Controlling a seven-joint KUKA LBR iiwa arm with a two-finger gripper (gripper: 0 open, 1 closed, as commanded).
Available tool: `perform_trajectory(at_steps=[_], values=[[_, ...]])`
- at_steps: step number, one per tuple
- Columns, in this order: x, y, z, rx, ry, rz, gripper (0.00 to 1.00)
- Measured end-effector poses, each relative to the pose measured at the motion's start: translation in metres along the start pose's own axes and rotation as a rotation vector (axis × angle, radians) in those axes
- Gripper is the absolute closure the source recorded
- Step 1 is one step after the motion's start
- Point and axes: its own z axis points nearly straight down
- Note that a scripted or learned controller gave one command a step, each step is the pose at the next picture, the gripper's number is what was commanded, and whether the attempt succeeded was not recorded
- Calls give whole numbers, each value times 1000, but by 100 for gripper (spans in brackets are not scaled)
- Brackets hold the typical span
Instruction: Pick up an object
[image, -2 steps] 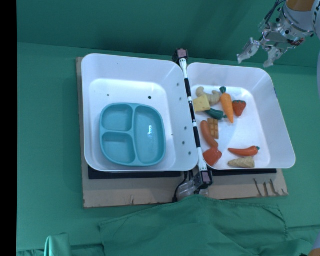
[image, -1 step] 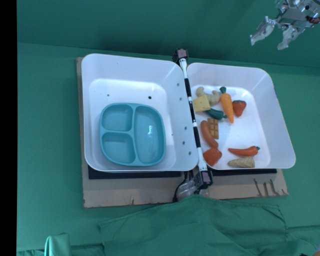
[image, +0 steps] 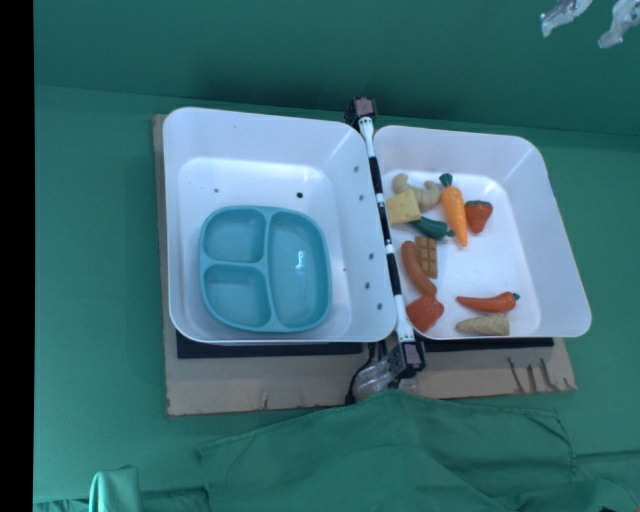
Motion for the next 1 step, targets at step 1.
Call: perform_trajectory(at_steps=[1], values=[[-1, 0, -80, 2, -2, 2, 0]])
